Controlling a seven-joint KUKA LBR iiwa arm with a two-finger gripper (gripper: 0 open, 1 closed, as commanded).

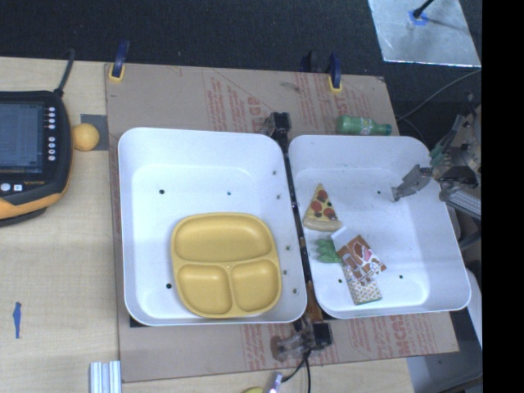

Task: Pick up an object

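The right bin (426, 297) holds a toy pizza slice (321, 209) near its left wall. Below it lies a small green piece (327, 250) and a brown-and-white patterned toy (361, 268), touching each other. My gripper (409, 183) hangs over the upper right part of this bin, well to the right of the pizza slice and apart from every object. Nothing shows in its grasp. The arm enters from the right edge.
A yellow divided plate (226, 264) lies in the left bin (139, 178). A green bottle (363, 125) lies on the cardboard behind the right bin. An orange ball (84, 136) and a teach pendant (29, 158) sit at the far left.
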